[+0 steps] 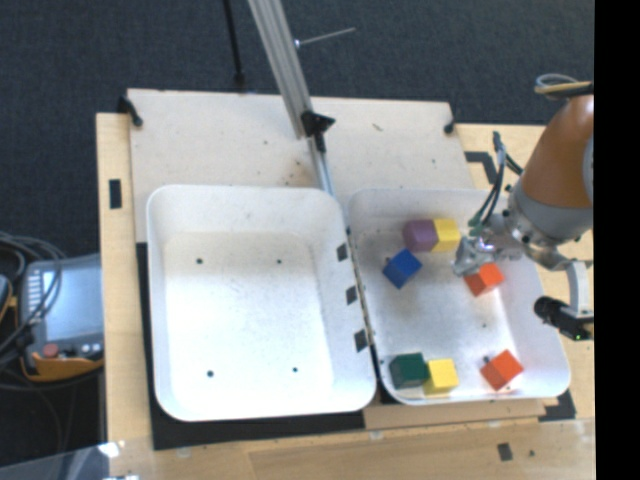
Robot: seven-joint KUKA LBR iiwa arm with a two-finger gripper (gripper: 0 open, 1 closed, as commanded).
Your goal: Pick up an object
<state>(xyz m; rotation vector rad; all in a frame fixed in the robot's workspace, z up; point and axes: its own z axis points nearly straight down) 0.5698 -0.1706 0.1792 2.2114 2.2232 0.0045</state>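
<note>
A: Start from the left. What is in the left bin point(250, 298)?

B: Bare white floor with a few dark dots, nothing else that I can make out. It sits on the table point(115, 268), touching the right bin point(375, 218) along their shared edge.

A: And the right bin?

B: All the cubes are there. Going across: a blue cube point(401, 267) lies alone near the left wall; a green cube point(408, 370) and a yellow cube point(441, 374) touch at the front edge; a purple cube point(420, 234) and a second yellow one point(447, 233) touch toward the back. Then an orange cube point(484, 279) at mid-right and another orange cube point(502, 369) in the front right corner.

A: Why is the arm point(560, 183) hanging there?

B: I judge it is going for the mid-right orange cube. The gripper point(474, 258) is low in the bin, just beside that cube's upper left corner, perhaps touching it.

A: Are the fingers around it?

B: I cannot tell whether they are spread or pressed together; they blur into the grey of the wrist. The cube appears to rest on the bin floor, beside the gripper rather than between anything, so I would not call it held.

A: Risk?

B: Probably that the gripper closes off-centre and nudges the cube aside.
</note>
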